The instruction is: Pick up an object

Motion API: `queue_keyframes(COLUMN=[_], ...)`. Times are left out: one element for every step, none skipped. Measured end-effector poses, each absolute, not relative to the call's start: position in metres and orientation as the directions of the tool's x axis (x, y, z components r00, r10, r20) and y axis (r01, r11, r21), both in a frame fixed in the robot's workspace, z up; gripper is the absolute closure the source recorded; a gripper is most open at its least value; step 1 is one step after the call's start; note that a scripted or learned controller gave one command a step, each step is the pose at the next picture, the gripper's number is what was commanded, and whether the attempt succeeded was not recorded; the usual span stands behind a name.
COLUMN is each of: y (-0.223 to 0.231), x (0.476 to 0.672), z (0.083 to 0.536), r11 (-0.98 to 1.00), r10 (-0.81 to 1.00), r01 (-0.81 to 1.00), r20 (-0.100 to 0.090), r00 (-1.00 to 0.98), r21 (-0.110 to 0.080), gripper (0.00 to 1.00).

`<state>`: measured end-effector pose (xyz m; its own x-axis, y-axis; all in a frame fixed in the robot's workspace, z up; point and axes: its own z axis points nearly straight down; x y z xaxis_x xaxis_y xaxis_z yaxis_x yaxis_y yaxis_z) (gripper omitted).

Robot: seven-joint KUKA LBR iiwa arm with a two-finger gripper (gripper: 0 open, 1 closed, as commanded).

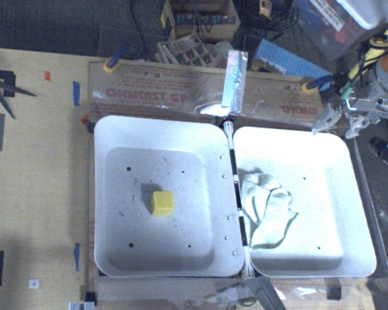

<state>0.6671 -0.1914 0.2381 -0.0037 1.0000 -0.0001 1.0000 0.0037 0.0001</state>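
Note:
A small yellow block lies near the middle of the left bin. A crumpled white cloth with a dark green edge rests against the left wall of the right bin. My gripper hangs at the upper right, over the back right corner of the right bin, well away from both objects. Its two fingers stand apart and open, with nothing between them.
A clear plastic panel with a shiny upright strip stands behind the bins. Cables and boxes clutter the area beyond the bench. Blue clamps sit at the panel's ends.

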Motion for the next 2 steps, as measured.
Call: queue_keyframes(y=[-0.156, -0.12], x=[0.641, 0.629], z=[0.096, 0.088], r11=[0.25, -0.352], r10=[0.968, 0.936], r01=[0.968, 0.936], r20=[-0.003, 0.001], r00=[-0.25, 0.352], r21=[0.005, 0.002], gripper=[0.0, 0.0])
